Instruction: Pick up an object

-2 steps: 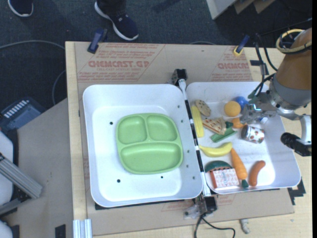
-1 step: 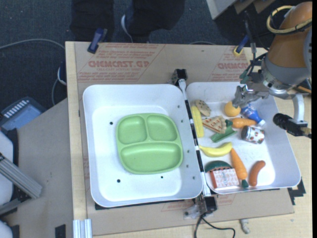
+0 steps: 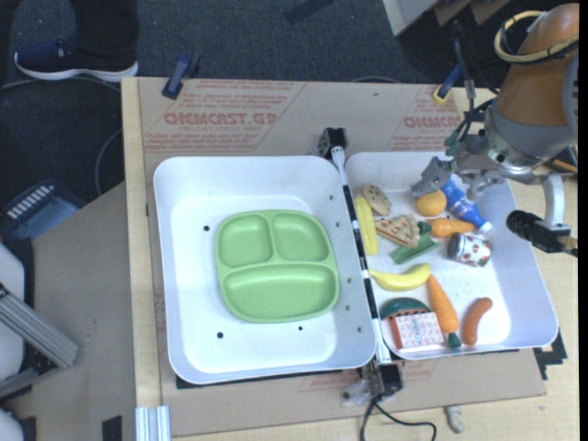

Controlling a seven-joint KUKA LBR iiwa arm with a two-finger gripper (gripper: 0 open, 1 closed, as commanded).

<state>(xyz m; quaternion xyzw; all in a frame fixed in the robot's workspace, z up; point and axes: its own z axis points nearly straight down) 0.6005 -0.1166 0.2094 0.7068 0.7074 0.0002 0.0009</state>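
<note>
Camera view, gripper [image 3: 447, 180] above blue bottle [image 3: 461, 201] (right bin)

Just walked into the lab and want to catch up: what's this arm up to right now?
The arm is reaching into the right bin, its gripper low over the far end of a pile of toy food, right by a blue bottle and an orange fruit. Nothing can be seen held between its fingers. Bananas, carrots and a sausage lie loose in that bin. The left bin holds a green divided plate.
</note>
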